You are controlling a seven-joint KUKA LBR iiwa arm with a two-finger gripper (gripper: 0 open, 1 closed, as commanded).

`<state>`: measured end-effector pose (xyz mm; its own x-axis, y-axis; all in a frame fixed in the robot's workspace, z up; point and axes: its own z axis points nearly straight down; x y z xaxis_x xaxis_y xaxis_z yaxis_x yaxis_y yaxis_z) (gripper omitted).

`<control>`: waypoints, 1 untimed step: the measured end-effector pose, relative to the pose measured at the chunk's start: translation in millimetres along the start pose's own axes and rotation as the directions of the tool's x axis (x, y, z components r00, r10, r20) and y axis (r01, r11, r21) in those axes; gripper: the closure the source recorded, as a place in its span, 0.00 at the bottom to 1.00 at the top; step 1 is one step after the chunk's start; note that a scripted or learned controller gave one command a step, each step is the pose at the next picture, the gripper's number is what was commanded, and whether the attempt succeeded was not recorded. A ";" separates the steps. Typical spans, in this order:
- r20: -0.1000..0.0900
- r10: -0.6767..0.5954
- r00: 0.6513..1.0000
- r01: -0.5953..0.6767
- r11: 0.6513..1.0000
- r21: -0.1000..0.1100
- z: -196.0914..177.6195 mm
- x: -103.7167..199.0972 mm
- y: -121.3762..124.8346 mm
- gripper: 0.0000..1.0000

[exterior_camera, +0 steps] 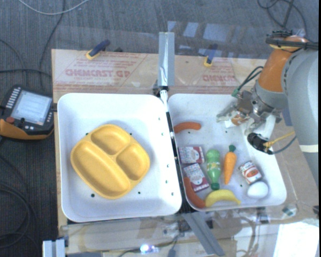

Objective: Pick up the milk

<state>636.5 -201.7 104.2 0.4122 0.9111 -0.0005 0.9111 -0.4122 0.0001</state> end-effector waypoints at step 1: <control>0.003 -0.001 1.000 0.001 1.000 0.002 -8.7 0.0 -0.4 1.00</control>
<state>636.2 -201.5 112.9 0.4111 0.9116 -0.0032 0.9116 -0.4111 -0.0015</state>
